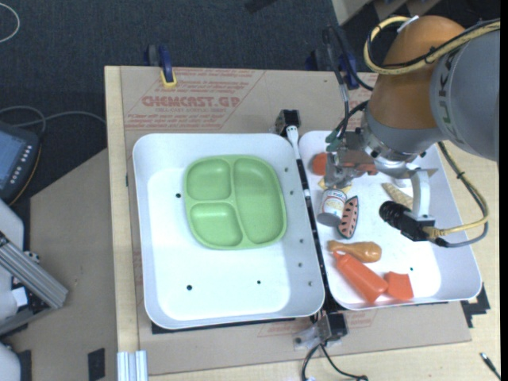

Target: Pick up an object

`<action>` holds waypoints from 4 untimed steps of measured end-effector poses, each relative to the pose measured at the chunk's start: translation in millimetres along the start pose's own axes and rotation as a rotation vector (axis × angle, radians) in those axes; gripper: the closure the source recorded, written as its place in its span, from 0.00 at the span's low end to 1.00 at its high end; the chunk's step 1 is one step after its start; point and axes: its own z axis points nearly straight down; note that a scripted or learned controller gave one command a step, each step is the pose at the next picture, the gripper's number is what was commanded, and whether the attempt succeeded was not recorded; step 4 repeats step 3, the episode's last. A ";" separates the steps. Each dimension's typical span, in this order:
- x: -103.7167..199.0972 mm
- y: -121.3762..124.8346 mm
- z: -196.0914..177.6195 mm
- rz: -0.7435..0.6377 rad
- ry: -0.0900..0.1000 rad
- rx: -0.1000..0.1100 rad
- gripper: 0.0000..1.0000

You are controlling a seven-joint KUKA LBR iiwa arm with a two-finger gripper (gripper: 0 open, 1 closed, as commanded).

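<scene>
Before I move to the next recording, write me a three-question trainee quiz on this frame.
1. True or false: the green divided plate lies in the left bin.
2. Which item lies nearest the front edge of the right bin? A) small can B) orange block C) watermelon slice
3. Fill in: the gripper hovers over the ____ bin.

Key: 1 true; 2 B; 3 right.
</scene>
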 end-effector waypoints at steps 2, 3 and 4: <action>52.3 20.3 -17.9 0.004 0.000 0.000 1.00; 50.3 15.2 1.7 0.006 0.000 0.006 1.00; 50.3 15.2 1.7 0.006 0.000 0.006 1.00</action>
